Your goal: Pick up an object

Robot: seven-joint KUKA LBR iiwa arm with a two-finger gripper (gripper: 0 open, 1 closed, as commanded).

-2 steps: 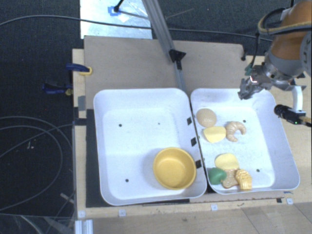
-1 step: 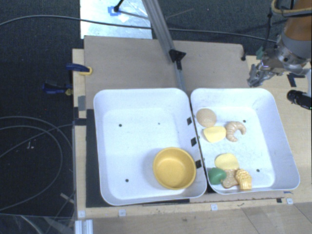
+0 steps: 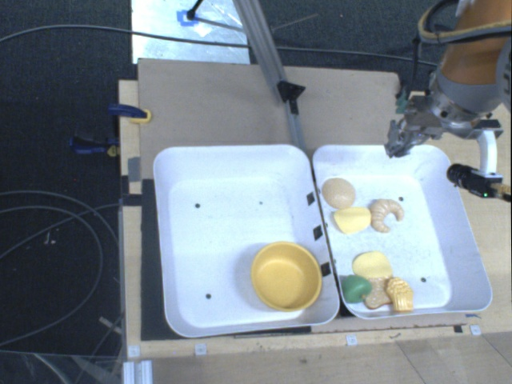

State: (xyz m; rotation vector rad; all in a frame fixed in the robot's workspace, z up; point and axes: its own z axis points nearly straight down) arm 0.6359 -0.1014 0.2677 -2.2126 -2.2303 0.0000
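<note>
The dark two-finger gripper (image 3: 398,145) hangs over the far rim of the right shallow white bin (image 3: 460,238), near its far right corner; whether it is released or clenched I cannot tell, and nothing shows between its tips. Below and left of it lie a round beige bun-shaped piece (image 3: 338,191), a pale yellow block (image 3: 351,220) and a tan croissant-shaped toy (image 3: 386,214), close together. Farther toward the near rim sit a flat yellow piece (image 3: 372,264), a green lump (image 3: 356,286) and a golden ridged toy (image 3: 400,294). Bare white floor spreads along the bin's right wall. The left white bin (image 3: 200,214) holds a yellow plastic bowl (image 3: 286,275) by its near right corner.
</note>
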